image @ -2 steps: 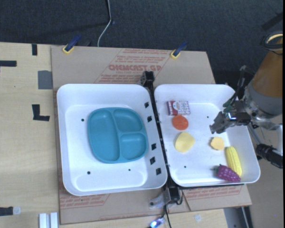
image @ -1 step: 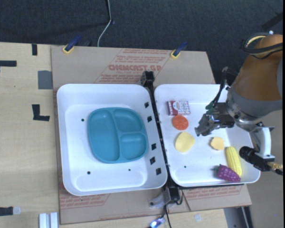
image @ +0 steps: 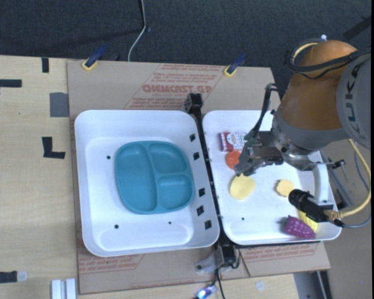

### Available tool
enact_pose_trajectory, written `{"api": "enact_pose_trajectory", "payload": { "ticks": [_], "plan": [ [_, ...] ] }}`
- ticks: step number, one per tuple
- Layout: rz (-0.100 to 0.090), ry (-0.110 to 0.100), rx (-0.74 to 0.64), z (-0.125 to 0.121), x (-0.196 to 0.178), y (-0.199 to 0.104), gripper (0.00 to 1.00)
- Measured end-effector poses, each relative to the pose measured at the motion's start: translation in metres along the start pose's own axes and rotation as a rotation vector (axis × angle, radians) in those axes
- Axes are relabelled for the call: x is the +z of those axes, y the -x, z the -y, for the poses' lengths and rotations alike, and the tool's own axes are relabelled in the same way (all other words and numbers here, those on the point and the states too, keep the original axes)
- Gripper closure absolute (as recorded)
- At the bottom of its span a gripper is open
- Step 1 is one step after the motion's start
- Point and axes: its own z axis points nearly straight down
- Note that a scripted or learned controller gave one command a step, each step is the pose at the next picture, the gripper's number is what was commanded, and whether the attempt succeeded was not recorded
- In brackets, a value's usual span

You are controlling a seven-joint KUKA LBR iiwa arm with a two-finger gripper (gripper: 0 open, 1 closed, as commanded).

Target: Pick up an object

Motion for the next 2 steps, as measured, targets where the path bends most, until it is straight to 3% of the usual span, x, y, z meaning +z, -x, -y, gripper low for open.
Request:
{"api": "enact_pose_trajectory", "payload": {
  "ticks": [2],
  "plan": [
    [0.001,-0.004,0.001,-0.013,0.038,-0.099,1.0]
  ]
}}
